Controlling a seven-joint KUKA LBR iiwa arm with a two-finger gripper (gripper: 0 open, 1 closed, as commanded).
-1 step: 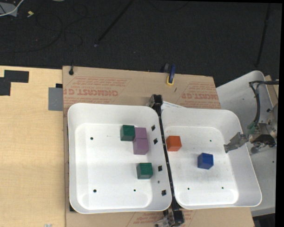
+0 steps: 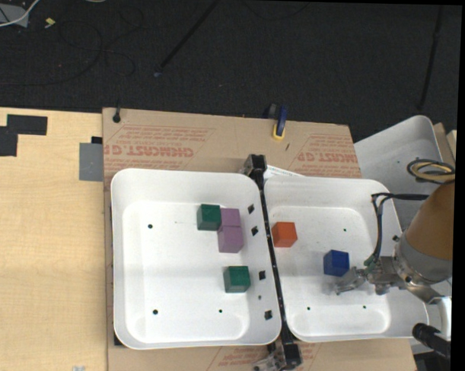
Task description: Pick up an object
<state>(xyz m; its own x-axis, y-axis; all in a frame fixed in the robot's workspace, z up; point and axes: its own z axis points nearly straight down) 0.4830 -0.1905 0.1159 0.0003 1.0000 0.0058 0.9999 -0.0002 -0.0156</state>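
The gripper (image 2: 354, 282) is hovering low inside the right bin (image 2: 364, 330), and whether it's spread or pressed together I cannot tell from this angle; nothing is sitting between its tips. The blue cube (image 2: 336, 262) is lying just beside it, up and to its left, with the orange cube (image 2: 284, 234) resting further left near the divider. Beyond that, the left bin (image 2: 130, 291) is holding a green cube (image 2: 236, 278), a purple block (image 2: 230, 229) and another green cube (image 2: 209, 217) touching it.
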